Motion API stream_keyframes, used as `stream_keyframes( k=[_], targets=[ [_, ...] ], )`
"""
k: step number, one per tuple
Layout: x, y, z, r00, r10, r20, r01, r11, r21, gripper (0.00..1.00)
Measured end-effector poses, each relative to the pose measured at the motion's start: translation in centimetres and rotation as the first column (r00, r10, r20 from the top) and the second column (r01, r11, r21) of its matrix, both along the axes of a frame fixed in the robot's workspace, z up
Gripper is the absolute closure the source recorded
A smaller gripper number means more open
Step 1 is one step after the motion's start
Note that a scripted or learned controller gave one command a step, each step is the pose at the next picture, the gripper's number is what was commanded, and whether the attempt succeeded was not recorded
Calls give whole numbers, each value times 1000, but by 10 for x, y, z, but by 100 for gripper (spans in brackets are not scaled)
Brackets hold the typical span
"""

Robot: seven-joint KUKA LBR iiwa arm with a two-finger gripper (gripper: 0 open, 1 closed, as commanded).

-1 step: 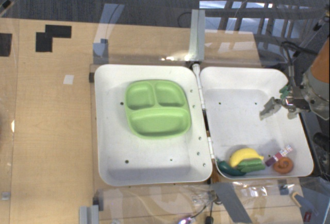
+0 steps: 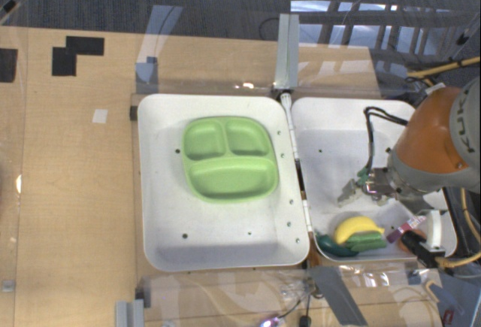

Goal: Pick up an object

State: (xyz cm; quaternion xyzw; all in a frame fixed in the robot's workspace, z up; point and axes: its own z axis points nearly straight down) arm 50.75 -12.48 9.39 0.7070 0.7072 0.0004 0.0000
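My gripper (image 2: 349, 192) hangs low over the middle of the right bin (image 2: 331, 119), at the end of the grey arm with the orange band (image 2: 430, 139). It points toward the bin's left side, and I see nothing held in it. Just in front of it, against the bin's near wall, a yellow banana-shaped object (image 2: 358, 228) rests on a dark green object (image 2: 352, 245). The gripper stands a short way behind them and apart from them. To their right lies a small red and purple object (image 2: 412, 227), partly hidden by the wrist.
The left bin (image 2: 161, 243) holds a light green divided plate (image 2: 229, 158) near its middle. A metal rail (image 2: 285, 55) runs back from the wall between the two bins. Cables (image 2: 376, 122) hang over the right bin's far right.
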Motion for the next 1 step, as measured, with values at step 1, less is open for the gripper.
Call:
stream_keyframes(
  k=[1],
  targets=[
    [60, 28, -3, 1000, -26, 18, 26, 1000, -2, 0]
  ],
)
